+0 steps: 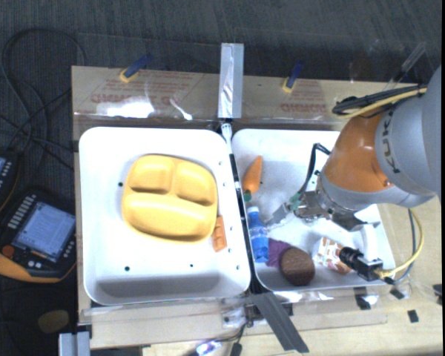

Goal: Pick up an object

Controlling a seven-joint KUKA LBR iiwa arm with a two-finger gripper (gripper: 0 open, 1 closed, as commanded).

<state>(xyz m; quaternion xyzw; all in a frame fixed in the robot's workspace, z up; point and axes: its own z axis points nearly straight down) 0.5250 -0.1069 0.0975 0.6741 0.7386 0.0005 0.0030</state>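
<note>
My gripper (295, 205) hangs over the middle of the right bin (282, 160), below the arm's orange band. Just to its left lies a blue plastic bottle (256, 232) along the bin's left wall. An orange carrot-like piece (252, 173) lies further back by the same wall. A dark brown rounded object (297, 265) rests at the front of the bin, on a purple item (276, 248). A small red and white packet (331, 254) lies to the right of it, under the wrist. I see nothing held in the gripper.
The left bin (104, 273) holds a large yellow divided tray (169, 196), with a small orange piece (219, 235) at its right edge. A handheld controller (31, 232) and cables lie on the floor to the left. Clips and tape sit along the back board.
</note>
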